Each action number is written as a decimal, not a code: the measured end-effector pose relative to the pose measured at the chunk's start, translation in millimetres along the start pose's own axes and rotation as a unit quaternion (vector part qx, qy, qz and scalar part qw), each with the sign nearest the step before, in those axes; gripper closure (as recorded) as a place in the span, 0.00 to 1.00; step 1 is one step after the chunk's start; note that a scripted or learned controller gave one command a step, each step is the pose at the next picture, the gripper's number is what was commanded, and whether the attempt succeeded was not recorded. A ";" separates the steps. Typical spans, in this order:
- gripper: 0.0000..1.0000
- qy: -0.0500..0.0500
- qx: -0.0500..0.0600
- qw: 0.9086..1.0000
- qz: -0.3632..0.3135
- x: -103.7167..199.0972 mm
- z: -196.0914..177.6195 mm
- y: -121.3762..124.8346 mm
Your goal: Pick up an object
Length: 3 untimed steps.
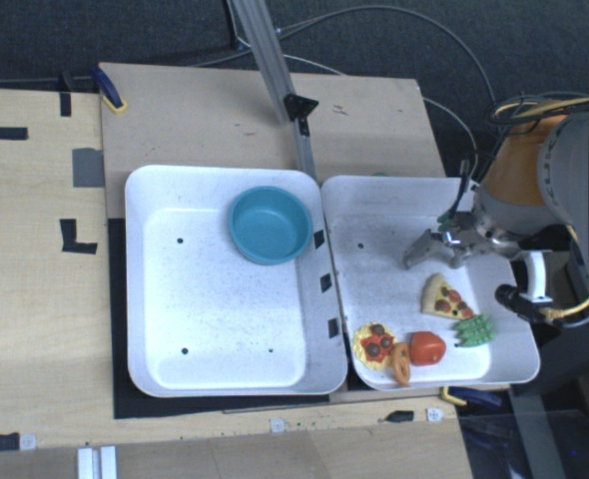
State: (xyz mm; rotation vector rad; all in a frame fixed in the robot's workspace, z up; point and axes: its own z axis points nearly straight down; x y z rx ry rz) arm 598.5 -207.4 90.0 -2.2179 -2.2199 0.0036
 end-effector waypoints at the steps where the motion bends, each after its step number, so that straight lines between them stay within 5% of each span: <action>1: 1.00 0.000 -0.002 1.000 0.000 0.1 -12.2 0.9; 3: 1.00 -0.001 -0.003 1.000 0.000 -0.1 -97.2 -4.5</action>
